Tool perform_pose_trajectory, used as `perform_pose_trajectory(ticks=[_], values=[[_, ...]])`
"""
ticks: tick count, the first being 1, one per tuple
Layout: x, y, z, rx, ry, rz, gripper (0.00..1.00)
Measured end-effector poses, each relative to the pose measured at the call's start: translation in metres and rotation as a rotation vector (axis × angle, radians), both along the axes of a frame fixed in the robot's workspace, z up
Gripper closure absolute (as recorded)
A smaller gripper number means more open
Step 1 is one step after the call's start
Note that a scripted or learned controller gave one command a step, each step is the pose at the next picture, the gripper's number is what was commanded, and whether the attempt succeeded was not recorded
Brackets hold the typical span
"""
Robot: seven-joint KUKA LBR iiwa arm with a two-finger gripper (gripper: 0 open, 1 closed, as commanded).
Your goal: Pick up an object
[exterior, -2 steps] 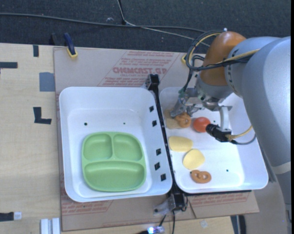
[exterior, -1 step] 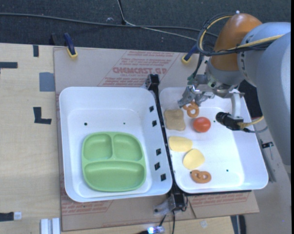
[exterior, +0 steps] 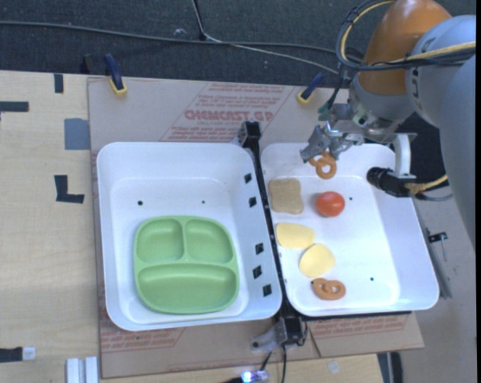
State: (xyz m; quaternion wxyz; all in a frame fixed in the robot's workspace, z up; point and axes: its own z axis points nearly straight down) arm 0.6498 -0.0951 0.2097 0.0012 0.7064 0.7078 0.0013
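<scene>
Cardboard-topped bench (exterior: 33,238), two white bins (exterior: 116,214), fingers (exterior: 326,154) pinching small pretzel (exterior: 326,166)

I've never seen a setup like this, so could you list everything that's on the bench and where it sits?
White bins: two, side by side on the bench.
Divided plate: one, green, in the left bin.
Pretzels: two, brown; one at the right bin's near edge, one at its far edge, at the hand's tip.
Tomato: one, red, right bin.
Bread slice: one, tan, right bin.
Yellow pieces: two, right bin.
Clamps: two, blue and yellow, far edge.
Arm: one, grey and orange, from the right.
Hand: one, above the right bin.
</scene>
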Motion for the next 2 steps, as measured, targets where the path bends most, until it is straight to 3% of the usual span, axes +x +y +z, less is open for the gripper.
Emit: perform_pose_trajectory(ticks=[2], values=[[-0.062, 0.089, 0.004, 0.0, 0.007, 0.002, 1.0]])
